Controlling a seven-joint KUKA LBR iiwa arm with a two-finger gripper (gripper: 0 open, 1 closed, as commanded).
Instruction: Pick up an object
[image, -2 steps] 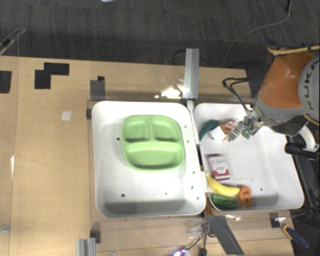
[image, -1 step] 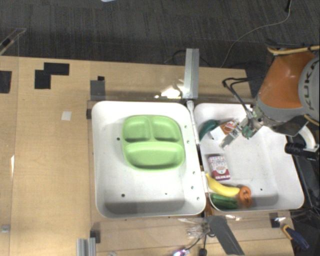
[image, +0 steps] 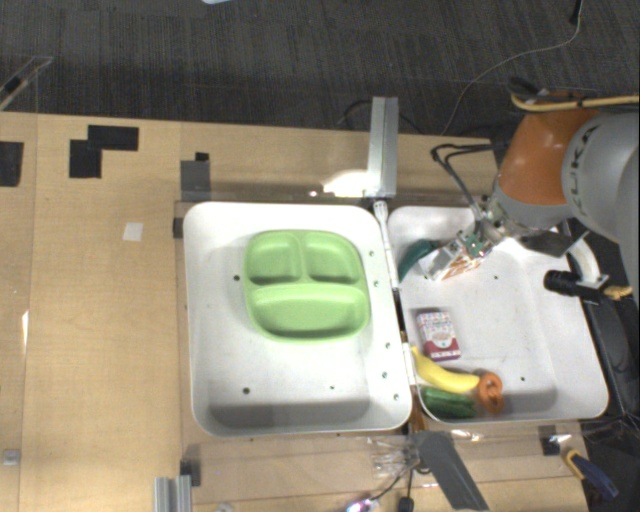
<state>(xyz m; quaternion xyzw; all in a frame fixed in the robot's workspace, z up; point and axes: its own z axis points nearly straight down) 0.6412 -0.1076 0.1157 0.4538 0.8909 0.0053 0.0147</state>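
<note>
End effector (image: 462, 258) near unreadable red-white packet (image: 437, 334)

Green divided plate (image: 303, 283) in left bin (image: 215, 400), well left of the pincer. Black cable (image: 455, 165) on the bench just behind it. Dark carpet (image: 250, 50) beyond.

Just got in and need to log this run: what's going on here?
A grey robot arm reaches in from the right over the right bin, its gripper low near the bin's far left corner, beside a dark green object. Whether it holds anything is unclear. A small red-and-white packet, a banana, an orange item and a green vegetable lie along the bin's left and near side. The left bin holds a green divided tray.
</note>
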